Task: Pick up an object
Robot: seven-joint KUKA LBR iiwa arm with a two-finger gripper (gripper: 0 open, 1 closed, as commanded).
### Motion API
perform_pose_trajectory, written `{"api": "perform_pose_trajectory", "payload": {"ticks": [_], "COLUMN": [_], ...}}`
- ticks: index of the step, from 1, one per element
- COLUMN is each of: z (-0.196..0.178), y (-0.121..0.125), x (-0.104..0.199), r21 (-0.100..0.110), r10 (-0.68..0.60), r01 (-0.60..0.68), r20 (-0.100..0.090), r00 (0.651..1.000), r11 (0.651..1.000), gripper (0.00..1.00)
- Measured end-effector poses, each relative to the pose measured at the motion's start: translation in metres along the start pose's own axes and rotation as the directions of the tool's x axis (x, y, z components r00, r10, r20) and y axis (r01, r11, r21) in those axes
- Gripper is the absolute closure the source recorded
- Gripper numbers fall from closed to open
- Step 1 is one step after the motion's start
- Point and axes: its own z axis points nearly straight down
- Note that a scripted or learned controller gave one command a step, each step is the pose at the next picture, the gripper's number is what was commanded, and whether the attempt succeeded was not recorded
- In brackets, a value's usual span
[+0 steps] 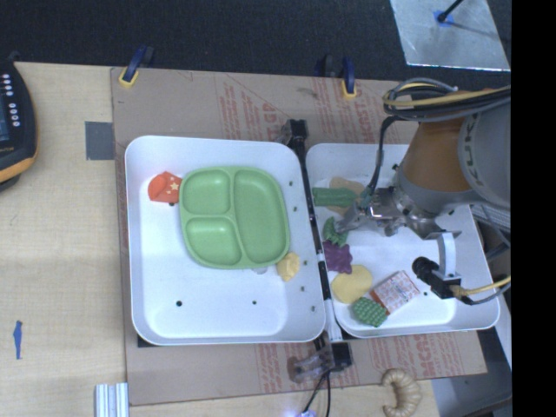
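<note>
My gripper point(354, 221) hangs low over the left part of the right bin point(473, 320), below the arm's orange band point(433, 159). Close by lie a dark green piece point(331, 196), a small green item point(332, 230) and a purple toy point(337, 256). A pale beige item point(349, 183) peeks out at the bin's far side. Toward the front are a yellow round item point(351, 283), a green ridged block point(369, 312) and a red-and-white packet point(397, 290). Nothing can be seen held in the gripper.
The left bin point(156, 315) holds a green divided plate point(234, 216), a red item with a star point(163, 187) and a small yellow item point(287, 267). A control pendant point(13, 120) lies at the far left. A tan curled item point(401, 391) lies on the bench in front of the bins.
</note>
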Motion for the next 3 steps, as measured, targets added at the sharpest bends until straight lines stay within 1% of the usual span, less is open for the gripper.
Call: {"api": "perform_pose_trajectory", "payload": {"ticks": [1,2,3], "z": [-0.002,-0.001,-0.012], "y": [0.036,0.091,0.088], "x": [-0.115,-0.107,-0.042], "r21": [-0.006,-0.004,0.006], "r10": [0.003,-0.005,-0.009], "r01": [-0.003,0.005,0.009], "r20": [0.003,0.001,-0.002], "r00": [1.000,1.000,1.000], "r11": [1.000,1.000,1.000], "gripper": [0.00,0.00,0.00]}}
